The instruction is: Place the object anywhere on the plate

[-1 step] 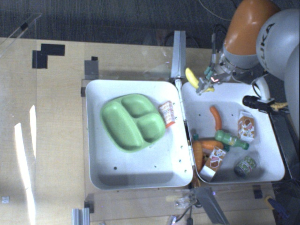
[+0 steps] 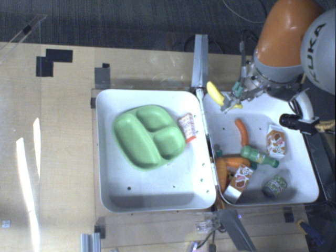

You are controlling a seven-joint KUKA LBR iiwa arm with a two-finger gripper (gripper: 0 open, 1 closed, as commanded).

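A green divided plate [image 2: 149, 135] lies in the left bin [image 2: 113, 188], with a small red-and-white packet [image 2: 187, 127] touching its right edge. In the right bin [image 2: 310, 185], a yellow banana [image 2: 214, 92] rests at the far left corner against the divider. My gripper [image 2: 232, 101] hangs at the banana's right end, low over it. The wrist hides where they meet, so I cannot tell whether it has hold of the banana.
The right bin also holds an orange sausage [image 2: 241, 132], a green bottle [image 2: 257, 156], a carrot [image 2: 231, 163], a snack packet [image 2: 275, 142], a small carton [image 2: 239, 181] and a dark can [image 2: 274, 186]. A metal divider [image 2: 200, 62] separates the bins.
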